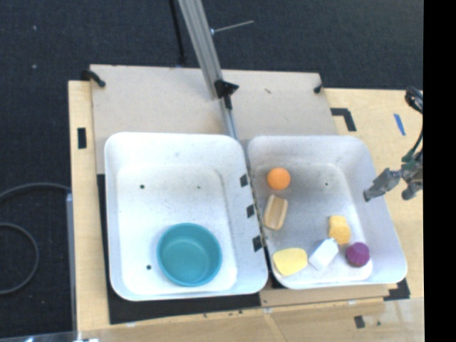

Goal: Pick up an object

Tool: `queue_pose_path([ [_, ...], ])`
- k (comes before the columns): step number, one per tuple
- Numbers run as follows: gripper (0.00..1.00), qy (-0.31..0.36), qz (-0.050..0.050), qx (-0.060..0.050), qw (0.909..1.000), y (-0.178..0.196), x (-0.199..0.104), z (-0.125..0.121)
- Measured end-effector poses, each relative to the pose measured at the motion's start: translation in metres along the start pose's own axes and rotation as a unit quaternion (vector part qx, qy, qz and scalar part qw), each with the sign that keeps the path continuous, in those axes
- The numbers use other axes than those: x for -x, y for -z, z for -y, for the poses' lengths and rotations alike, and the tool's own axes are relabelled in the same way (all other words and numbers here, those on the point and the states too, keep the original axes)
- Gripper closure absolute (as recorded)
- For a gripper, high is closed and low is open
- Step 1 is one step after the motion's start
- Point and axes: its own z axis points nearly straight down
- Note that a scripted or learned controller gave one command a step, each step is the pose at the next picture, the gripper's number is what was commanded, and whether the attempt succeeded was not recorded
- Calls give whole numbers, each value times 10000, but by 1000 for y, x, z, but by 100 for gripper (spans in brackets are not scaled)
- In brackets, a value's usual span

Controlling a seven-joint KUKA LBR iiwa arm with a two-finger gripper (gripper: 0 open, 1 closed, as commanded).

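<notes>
The gripper [396,182] sits at the right bin's [370,155] edge. I cannot tell how wide it is. The purple ball [358,254] lies just below it and a bit left.

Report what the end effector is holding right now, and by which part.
Nothing is held. The end effector sits at the right bin's right rim, apart from the orange ball, yellow block and purple ball lying inside.
</notes>
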Motion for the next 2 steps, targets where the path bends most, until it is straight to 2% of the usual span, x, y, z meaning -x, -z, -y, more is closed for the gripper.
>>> queue_pose_path([
  [1, 0, -1, -2, 2, 10000, 0, 0, 0],
  [2, 0, -16, -2, -24, 10000, -56, 1, 9],
])
